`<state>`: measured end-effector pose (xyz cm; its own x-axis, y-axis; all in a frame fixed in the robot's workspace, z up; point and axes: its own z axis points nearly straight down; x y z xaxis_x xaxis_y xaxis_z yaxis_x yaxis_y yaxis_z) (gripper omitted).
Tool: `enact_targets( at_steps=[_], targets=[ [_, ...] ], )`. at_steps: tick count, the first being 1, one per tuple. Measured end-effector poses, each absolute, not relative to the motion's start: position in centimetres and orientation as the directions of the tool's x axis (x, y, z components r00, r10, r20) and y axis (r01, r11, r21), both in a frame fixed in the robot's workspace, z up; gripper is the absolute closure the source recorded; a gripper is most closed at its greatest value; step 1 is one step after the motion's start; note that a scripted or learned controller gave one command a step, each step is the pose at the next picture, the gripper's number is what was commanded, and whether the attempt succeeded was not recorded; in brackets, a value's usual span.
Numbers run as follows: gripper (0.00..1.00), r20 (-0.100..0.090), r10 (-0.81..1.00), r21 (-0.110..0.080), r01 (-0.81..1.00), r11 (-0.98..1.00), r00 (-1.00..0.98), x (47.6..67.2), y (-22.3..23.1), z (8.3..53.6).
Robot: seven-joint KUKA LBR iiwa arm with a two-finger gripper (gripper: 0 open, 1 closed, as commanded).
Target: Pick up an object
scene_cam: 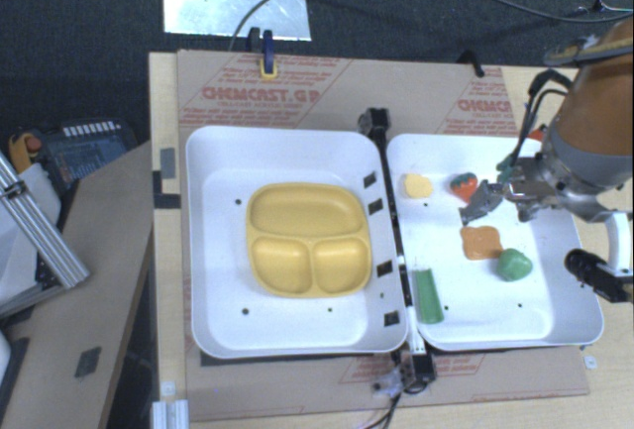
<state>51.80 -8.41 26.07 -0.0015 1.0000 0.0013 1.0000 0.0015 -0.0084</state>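
Camera view: arm hanging over the right bin [570, 313], nothing grabbed yet

Yellow tray [305, 239] sits alone in the left bin [213, 318]. The gripper [482, 202] looks narrow and empty, right between the orange slab [480, 242] and red piece [464, 185], green lump [514, 265] nearby. Crowded spot, so it could easily nudge or pinch two at once

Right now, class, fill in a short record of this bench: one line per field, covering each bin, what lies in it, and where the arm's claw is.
left bin: holds a yellow divided tray
right bin: holds five small items
pale yellow piece: near the bin's back left
red piece: beside the claw
orange piece: mid-bin
round green piece: right of the orange piece
green stick: along the left wall
claw: over the right bin, above the orange piece
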Motion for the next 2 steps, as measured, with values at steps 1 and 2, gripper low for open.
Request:
enact_targets(
  at_steps=[1, 2],
  targets=[
    [0.0, 0.0, 1.0, 0.002, 1.0, 0.003, -0.003, 52.0, -8.4, 26.5],
    [0.0, 0.001, 1.0, -0.003, 1.0, 0.001, -0.001, 52.7, -8.3, 20.5]
  ],
)
